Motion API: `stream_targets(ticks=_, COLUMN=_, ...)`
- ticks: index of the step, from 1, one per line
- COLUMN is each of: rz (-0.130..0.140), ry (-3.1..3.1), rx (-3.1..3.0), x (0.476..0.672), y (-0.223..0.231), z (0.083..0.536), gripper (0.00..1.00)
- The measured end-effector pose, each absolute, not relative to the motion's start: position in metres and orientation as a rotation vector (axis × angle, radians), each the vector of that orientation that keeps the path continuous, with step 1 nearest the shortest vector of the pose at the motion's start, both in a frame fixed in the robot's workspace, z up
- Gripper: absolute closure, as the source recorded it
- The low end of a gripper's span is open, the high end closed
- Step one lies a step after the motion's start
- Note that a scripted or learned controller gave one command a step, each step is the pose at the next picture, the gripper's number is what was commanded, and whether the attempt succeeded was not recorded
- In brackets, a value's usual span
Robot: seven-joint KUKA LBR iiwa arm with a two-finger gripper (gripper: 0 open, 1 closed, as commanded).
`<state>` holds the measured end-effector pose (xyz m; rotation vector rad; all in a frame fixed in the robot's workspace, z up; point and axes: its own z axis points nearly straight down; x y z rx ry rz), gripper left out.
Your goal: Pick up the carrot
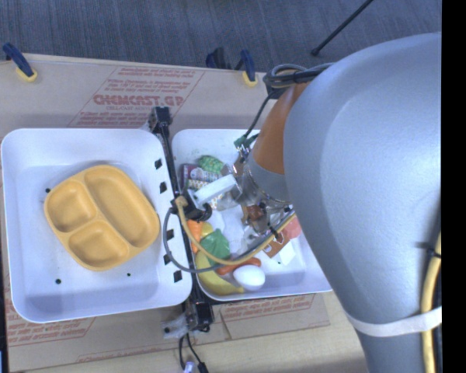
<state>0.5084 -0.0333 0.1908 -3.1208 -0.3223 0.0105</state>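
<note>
The carrot (193, 231) seems to be the orange piece at the left side of the right bin (188, 143); a green toy (215, 244) partly covers it. My gripper (255, 213) reaches down into the middle of that bin, a little to the right of the orange piece, among the clutter. The grey arm with its orange band (276, 140) hides most of the bin's right half. I see nothing clearly held by the gripper.
A yellow divided plate (101, 215) lies in the left bin (23, 150). The right bin also holds a white egg (249, 277), a yellow item (215, 280), a thin orange strip (238, 264), a red-and-white box (285, 241) and a green packet (211, 164). Black cables (171, 243) loop over the divider.
</note>
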Motion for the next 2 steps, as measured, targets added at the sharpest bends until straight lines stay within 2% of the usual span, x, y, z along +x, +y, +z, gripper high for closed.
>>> stream_targets(ticks=1, rz=0.017, ry=-0.335, rx=-3.115, x=0.508, y=-0.032, z=0.2, gripper=1.0)
stream_targets(ticks=2, rz=0.006, ry=-0.348, rx=-3.119, x=0.476, y=-0.017, z=0.303, gripper=1.0)
